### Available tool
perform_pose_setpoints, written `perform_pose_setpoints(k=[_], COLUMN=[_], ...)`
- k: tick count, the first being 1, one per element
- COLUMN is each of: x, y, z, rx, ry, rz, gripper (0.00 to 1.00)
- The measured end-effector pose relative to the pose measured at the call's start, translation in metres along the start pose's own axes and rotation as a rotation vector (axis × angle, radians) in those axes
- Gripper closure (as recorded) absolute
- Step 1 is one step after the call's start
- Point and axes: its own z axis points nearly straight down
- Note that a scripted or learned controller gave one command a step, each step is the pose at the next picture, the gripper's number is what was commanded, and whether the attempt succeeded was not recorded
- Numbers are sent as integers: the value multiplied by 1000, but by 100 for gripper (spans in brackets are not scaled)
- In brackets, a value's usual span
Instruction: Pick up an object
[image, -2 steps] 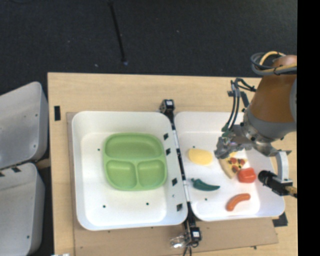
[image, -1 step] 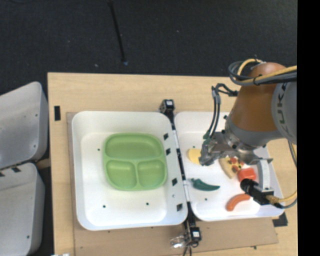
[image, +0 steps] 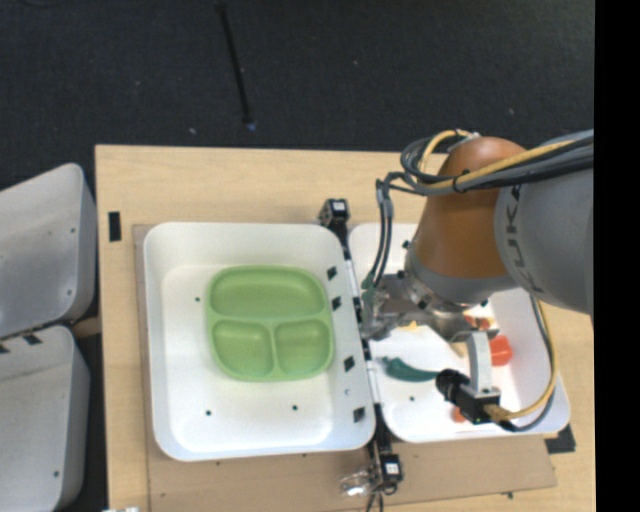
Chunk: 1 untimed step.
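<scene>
A green divided plate (image: 268, 322) lies in the middle of the left white bin (image: 180, 420). My arm, with its orange band, hangs over the right white bin (image: 430, 425) and hides most of it. My gripper (image: 385, 318) sits low at the right bin's left side, close to the wall between the bins. A dark green object (image: 408, 370) lies on the bin floor just below the gripper. Small orange-red objects (image: 497, 350) show at the arm's right edge.
A black clamp (image: 333, 211) sits at the top of the divider between the bins, and another fitting (image: 372, 478) at its bottom. Cables loop over the arm's wrist (image: 440, 160). White chairs (image: 40, 260) stand left of the bench.
</scene>
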Motion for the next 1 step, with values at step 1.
perform_pose_setpoints(k=[1], x=[51], y=[3], z=[7], rx=[0], ry=[0], rz=[0], gripper=[100])
